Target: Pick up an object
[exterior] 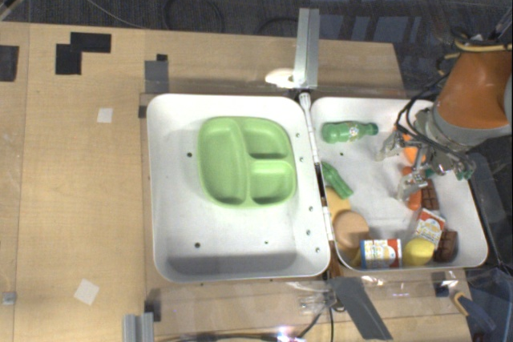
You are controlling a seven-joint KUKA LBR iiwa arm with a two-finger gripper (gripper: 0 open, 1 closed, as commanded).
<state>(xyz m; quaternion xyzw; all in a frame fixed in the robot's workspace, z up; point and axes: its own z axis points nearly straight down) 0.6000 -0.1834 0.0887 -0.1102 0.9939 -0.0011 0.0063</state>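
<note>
My gripper (415,179) hangs low over the right side of the right bin (365,172), under the orange-banded wrist (477,92). Directly beneath it lies an orange carrot-like piece (414,200), partly hidden by the gripper. A brown bar (430,193) sits just to its right. A green bottle (348,130) lies on its side at the bin's back. A dark green vegetable (337,180) rests near the bin's left wall. Along the front are a tan round loaf (349,228), a small carton (380,253), a yellow lemon (418,251) and a small box (430,227).
The left bin (172,196) holds a green divided plate (244,160). A metal post (306,48) stands behind the seam between the bins. Cables hang around the wrist. A brown item (446,246) lies in the right bin's front corner.
</note>
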